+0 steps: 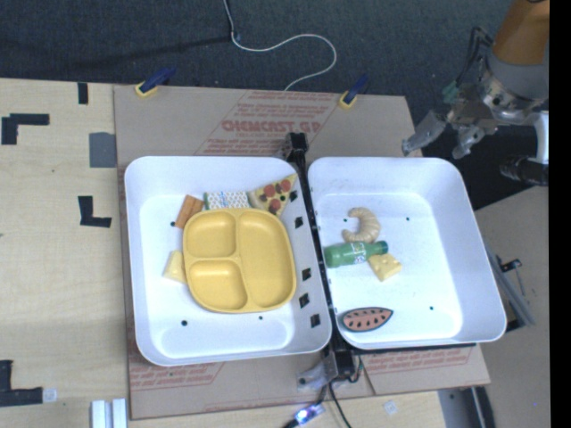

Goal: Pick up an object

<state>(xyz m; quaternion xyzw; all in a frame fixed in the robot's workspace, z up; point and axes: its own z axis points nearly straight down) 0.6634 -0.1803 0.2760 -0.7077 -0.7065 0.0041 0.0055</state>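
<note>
Gripper (443,135) above right bin's (464,239) far rim, fingers look spread and empty; croissant (362,225), green bottle (354,253) and cheese (384,266) touch, so a grab may nudge neighbours.

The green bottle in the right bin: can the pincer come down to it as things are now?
Probably yes. The pincer hangs open above the right bin's far corner, and nothing covers the bottle. Only the croissant and the cheese touch or crowd it, which may hinder a clean grip.
</note>
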